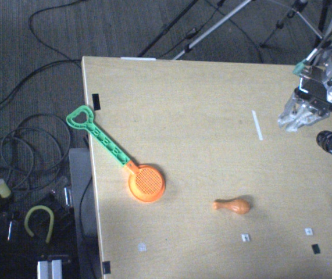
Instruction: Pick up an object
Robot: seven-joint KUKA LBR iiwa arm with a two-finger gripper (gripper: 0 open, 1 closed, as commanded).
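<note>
So my gripper is parked way over at the right edge of the bench, upper part of the view, nothing between the fingers afaict. Whether they're spread or pressed together, can't tell tbh, that end is a pale blur.

Two candidates to grab. Closest is the small orange pear-shaped thing, below and to the left of me, near the front of the surface, long axis running roughly left-right with the skinny end pointing left. Further out, well apart from me on the far left, is the sieve toy: green handle, orange mesh head, lying diagonal from upper left down to lower right.

I'd guess the pear thing is the easier reach, closing across its narrow width.

Hard to make out: most of my arm is cut off at the right, and there's a thin white strip just left of me, no idea what it is.
</note>
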